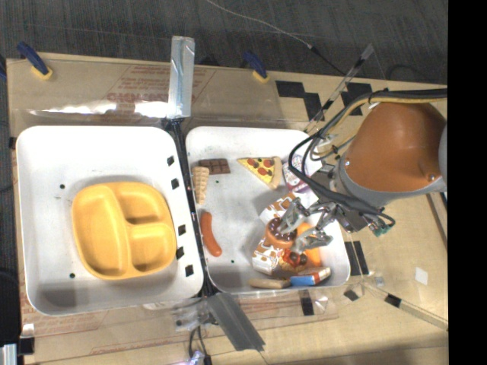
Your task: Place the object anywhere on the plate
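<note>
A yellow divided plate (122, 227) lies in the left white bin (38, 158). In the right bin (236, 139) a heap of toy food (285, 251) fills the lower right corner. My gripper (298, 230) reaches down into that heap from the right, under the orange wrist band (394, 147). Its metal fingers (291, 220) sit among the toys, over a brown and orange piece (278, 238). The clutter hides whether anything is between them.
Also in the right bin are a pizza slice (260, 168), a chocolate bar (214, 166), an ice cream cone (200, 182), a sausage (209, 233) near the left wall and a blue-tipped piece (310, 277) at the bottom. Black cables (319, 139) loop above the gripper.
</note>
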`<state>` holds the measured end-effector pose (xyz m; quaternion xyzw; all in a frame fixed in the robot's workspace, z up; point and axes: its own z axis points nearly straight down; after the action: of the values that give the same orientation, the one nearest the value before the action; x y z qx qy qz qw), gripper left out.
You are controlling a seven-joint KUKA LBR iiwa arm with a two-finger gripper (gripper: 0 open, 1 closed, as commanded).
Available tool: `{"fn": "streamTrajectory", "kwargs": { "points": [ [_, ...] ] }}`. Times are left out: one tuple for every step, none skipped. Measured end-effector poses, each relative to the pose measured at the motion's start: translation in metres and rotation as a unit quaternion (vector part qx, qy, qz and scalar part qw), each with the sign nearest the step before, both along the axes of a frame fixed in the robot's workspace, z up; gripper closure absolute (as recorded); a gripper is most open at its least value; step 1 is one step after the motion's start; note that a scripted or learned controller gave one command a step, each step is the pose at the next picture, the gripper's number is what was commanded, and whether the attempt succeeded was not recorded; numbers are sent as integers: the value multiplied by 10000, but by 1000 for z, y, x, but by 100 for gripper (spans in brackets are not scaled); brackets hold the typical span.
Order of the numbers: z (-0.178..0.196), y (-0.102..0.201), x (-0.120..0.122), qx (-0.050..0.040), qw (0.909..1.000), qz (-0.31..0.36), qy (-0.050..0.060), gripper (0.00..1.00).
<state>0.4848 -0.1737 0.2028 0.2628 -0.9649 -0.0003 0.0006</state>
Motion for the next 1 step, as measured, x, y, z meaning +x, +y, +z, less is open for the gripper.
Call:
{"fn": "streamTrajectory", "kwargs": {
  "points": [
    [1, -6, 2, -1, 9942, -1072, -9, 100]
  ]
}}
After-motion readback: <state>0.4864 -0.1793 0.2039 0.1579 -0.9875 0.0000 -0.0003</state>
